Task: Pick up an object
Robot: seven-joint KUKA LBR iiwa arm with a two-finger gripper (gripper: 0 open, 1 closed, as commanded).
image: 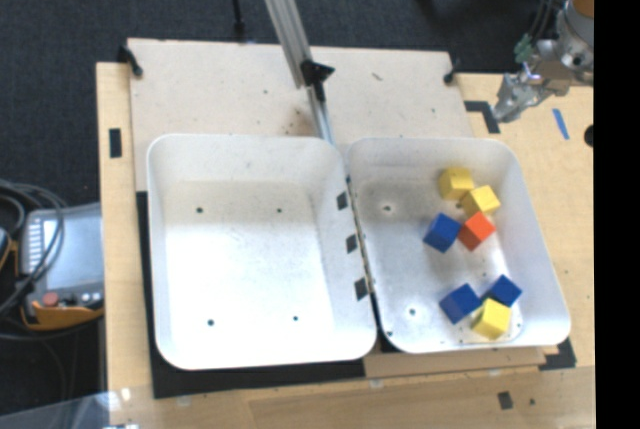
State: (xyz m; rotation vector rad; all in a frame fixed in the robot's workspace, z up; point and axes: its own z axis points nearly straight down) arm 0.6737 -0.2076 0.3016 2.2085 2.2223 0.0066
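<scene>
Wooden bench (240, 82) on dark carpet, bearing two shallow white bins side by side.

The right bin (400, 247) holds seven small blocks: two yellow and an orange block (479, 229) far, blue block (441, 233) beside them, two blue and a yellow near. The gripper (520, 95) hangs outside the bin's far right corner; its finger state cannot be judged. All blocks lie nearward and left of it, the far yellow block (456, 182) closest.

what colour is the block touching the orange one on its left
Blue: the block sits against the orange block in the camera view.
</scene>
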